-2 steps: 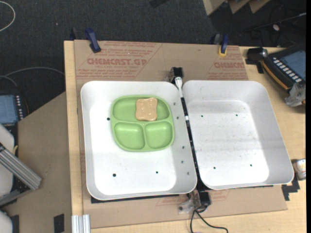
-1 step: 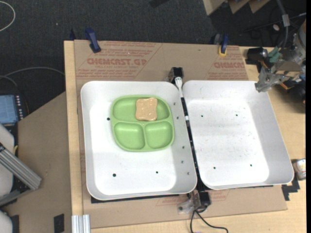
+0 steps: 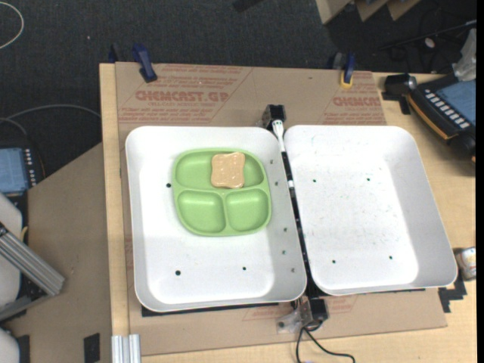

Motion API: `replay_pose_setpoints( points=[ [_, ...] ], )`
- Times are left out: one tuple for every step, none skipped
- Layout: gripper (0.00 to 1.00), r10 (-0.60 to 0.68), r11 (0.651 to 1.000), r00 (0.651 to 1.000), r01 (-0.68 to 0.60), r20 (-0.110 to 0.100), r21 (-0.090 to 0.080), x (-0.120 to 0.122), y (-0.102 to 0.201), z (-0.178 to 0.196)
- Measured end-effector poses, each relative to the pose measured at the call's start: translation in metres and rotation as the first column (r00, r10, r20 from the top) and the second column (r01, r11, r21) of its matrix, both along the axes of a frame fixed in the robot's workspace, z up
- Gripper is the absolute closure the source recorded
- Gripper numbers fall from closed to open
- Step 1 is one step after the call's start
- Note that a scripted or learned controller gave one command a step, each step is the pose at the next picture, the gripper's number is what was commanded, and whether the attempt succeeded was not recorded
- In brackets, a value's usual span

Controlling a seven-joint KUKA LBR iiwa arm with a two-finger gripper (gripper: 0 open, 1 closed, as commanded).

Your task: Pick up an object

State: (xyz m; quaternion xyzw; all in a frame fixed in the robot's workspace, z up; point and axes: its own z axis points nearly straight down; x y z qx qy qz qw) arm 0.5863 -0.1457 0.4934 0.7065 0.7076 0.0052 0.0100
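A green divided plate (image 3: 221, 192) lies in the left white bin (image 3: 212, 278), toward its far half. A tan slice of toast (image 3: 227, 170) rests in the plate's large far compartment, tilted slightly. The plate's two smaller near compartments hold nothing.
The right white bin (image 3: 363, 210) sits beside the left one, their rims meeting at a black seam. Both rest on a brown board (image 3: 189, 93) held by a blue clamp (image 3: 144, 63) and a yellow-blue clamp (image 3: 348, 70). A dark pendant device (image 3: 446, 108) lies at the far right.
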Motion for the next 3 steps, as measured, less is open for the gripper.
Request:
replay_pose_setpoints(
  points=[
    [1.00, 0.000, 1.000, 0.999, 0.000, -0.034, 0.011, -0.101, 0.044, -0.096],
    [1.00, 0.002, 1.000, 1.000, -0.001, -0.031, 0.009, -0.108, 0.080, -0.166],
    [1.00, 0.002, 1.000, 1.000, -0.002, -0.006, 0.006, -0.101, 0.100, -0.053]
  ],
)
